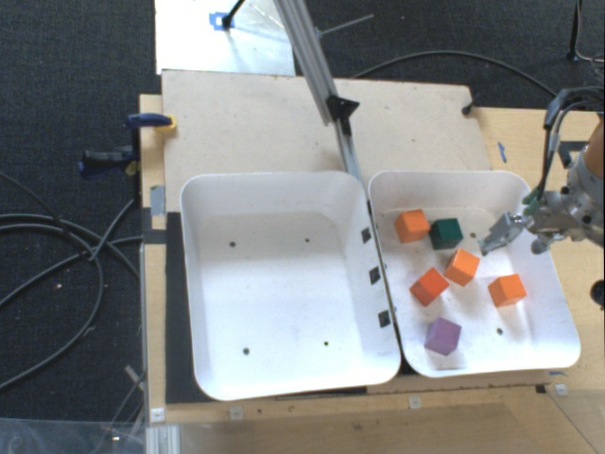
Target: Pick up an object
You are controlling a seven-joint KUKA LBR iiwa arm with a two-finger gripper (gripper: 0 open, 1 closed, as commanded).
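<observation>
An orange cube (462, 266) sits near the middle of the right bin (558, 348), matte and hard-edged. The gripper (498, 235) hangs just beyond it toward the bin's right wall, metal fingers pointing down-left at the cube — whether they are parted or closed cannot be told. Around it lie more small blocks: an orange cube (411, 225) and a dark green cube (446, 233) toward the far edge, orange cubes (429, 286) (507, 290) either side, a purple cube (442, 336) by the near edge. The left bin (203, 253) is smooth white plastic.

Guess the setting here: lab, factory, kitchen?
Likely a robotics lab grasping rig: two white bins on a bench, coloured cubes in the right one, the arm's claw above them, loose cables on dark carpet.
</observation>
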